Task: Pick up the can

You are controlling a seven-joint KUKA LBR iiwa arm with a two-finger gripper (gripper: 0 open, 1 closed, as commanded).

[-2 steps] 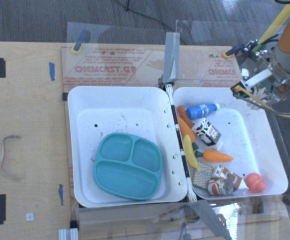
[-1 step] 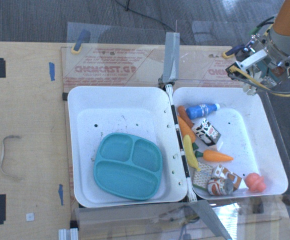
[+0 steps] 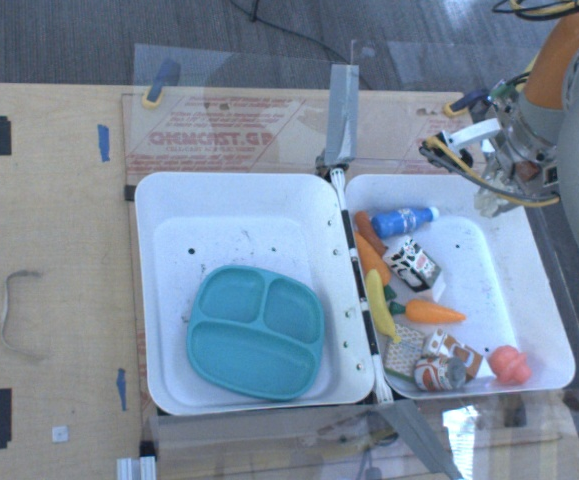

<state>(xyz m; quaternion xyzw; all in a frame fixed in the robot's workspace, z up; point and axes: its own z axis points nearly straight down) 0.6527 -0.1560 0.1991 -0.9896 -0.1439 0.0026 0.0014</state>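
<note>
Camera view, from where I sit: the arm's gripper (image 3: 497, 200) hangs over the far right rim of the right bin (image 3: 539, 268), clear of the contents, and wrist cables hide it enough that I cannot tell whether it is open or closed. I judge it parked there simply because no approach has begun. The can (image 3: 439, 360) lies toppled in the near part of that bin, between the banana (image 3: 377, 308) and the pink ball (image 3: 510, 365), just beyond the near wall and in front of the carrot (image 3: 433, 313). Its long axis seems to run roughly left to right, metal end toward the ball, though that is blurry. The left bin (image 3: 159, 208) holds a teal tray (image 3: 257, 332).
</note>
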